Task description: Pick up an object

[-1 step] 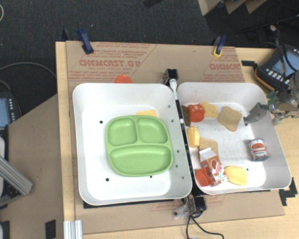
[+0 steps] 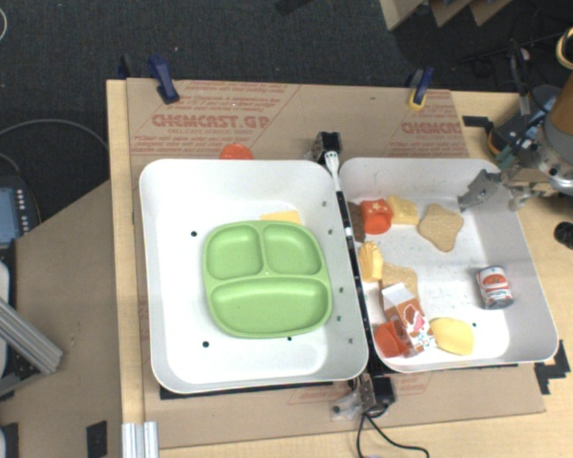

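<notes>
Jaws: I cannot tell how they stand, since the gripper (image 2: 479, 191) is small and blurred, hovering beside the cracker (image 2: 440, 227) at the right bin's (image 2: 525, 294) far edge. Nothing is picked up yet; the whole grasp remains.

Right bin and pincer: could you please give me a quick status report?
Pincer over right bin's upper right corner, holding nothing visible. Can, lemon, bread slice all lying loose. Nothing blocking them.
</notes>
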Action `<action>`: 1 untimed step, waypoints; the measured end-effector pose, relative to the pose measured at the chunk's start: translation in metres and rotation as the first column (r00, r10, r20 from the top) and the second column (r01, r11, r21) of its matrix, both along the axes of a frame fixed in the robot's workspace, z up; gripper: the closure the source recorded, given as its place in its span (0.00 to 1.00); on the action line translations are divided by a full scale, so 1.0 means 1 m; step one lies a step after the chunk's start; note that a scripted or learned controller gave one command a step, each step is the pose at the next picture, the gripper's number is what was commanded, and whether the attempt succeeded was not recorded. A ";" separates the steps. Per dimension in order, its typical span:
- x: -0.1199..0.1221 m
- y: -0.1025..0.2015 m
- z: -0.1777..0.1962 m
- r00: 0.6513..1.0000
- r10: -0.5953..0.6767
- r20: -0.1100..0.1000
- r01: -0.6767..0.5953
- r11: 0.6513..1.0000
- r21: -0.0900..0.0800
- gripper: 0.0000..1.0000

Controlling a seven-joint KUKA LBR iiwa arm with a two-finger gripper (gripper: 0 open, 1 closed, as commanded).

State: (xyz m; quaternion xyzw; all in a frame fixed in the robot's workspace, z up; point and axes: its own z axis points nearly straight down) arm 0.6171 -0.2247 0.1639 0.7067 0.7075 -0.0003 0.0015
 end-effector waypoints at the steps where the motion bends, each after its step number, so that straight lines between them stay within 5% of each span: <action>1: -0.002 0.016 -0.082 1.000 -0.001 -0.003 0.001 1.000 0.005 0.00</action>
